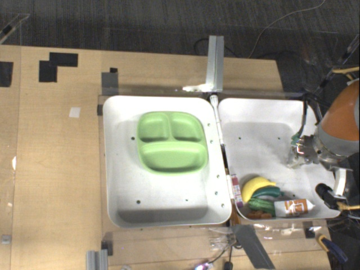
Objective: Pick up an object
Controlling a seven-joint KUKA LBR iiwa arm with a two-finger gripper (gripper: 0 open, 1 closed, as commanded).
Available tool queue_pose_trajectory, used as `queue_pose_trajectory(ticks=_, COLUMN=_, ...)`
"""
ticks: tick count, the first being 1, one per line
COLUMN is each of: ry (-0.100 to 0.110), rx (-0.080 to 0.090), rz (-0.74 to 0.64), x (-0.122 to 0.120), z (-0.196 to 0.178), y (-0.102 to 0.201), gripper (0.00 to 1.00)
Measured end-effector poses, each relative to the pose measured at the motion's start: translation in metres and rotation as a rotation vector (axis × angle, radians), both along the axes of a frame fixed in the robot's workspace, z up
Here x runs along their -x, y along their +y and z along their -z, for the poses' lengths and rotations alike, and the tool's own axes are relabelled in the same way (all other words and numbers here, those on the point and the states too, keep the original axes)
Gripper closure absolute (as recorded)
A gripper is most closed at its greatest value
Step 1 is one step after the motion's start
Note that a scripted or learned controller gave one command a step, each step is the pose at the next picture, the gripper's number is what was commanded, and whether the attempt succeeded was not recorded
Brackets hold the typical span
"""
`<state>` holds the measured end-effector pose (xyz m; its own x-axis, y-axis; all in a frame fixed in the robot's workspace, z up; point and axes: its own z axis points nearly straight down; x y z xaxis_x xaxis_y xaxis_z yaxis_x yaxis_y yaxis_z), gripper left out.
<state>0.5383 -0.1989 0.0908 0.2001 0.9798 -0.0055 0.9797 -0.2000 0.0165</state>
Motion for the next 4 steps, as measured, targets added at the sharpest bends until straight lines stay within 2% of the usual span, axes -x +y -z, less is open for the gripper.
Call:
queue_pose_trajectory(ticks=1, ry=0.011, rx=-0.010, rz=0.224, x=0.032, z=-0.064, y=0.010, gripper=1.00)
queue_pose_trajectory(ticks=2, ry=0.011, rx=-0.010, rz=0.224, x=0.032, z=-0.064, y=0.010, gripper=0.00)
queue_pose_trajectory(ticks=3, ry=0.008, rx=-0.010, rz=0.215, x=0.030, z=-0.074, y=0.011, gripper=1.00)
queue_pose_trajectory(ticks=4, ry=-0.002, rx=-0.010, rz=0.313, x=0.047, z=-0.001, y=0.060, gripper=1.00)
